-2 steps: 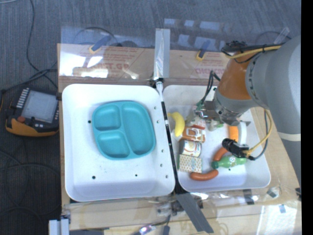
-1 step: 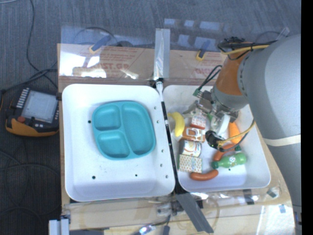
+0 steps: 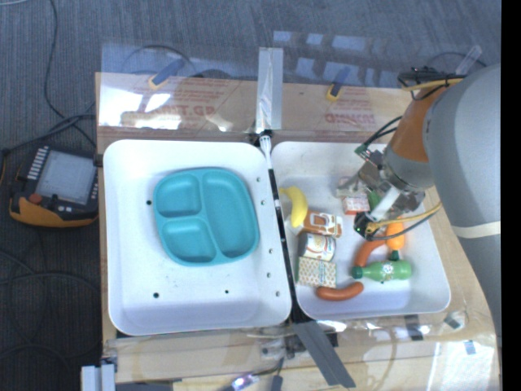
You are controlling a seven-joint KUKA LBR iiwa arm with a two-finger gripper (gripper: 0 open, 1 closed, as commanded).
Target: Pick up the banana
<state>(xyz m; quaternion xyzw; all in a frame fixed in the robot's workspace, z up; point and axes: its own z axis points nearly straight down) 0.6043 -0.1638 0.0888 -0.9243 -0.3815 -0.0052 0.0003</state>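
Note:
The yellow banana (image 3: 296, 205) lies at the left edge of the right bin (image 3: 423, 300), close to the wall between the two bins. My gripper (image 3: 356, 191) hangs low over the middle of the right bin, to the right of the banana and clear of it. The grey arm with its orange band (image 3: 409, 133) reaches in from the right above it. A small red and white packet (image 3: 356, 205) lies just under the gripper.
A teal divided plate (image 3: 205, 216) sits in the left bin (image 3: 130, 300). Beside the banana lie two snack packets (image 3: 323, 225) (image 3: 316, 271). A red sausage (image 3: 339, 292), a green bottle (image 3: 386, 271) and an orange carrot (image 3: 369, 253) crowd the right bin's front.

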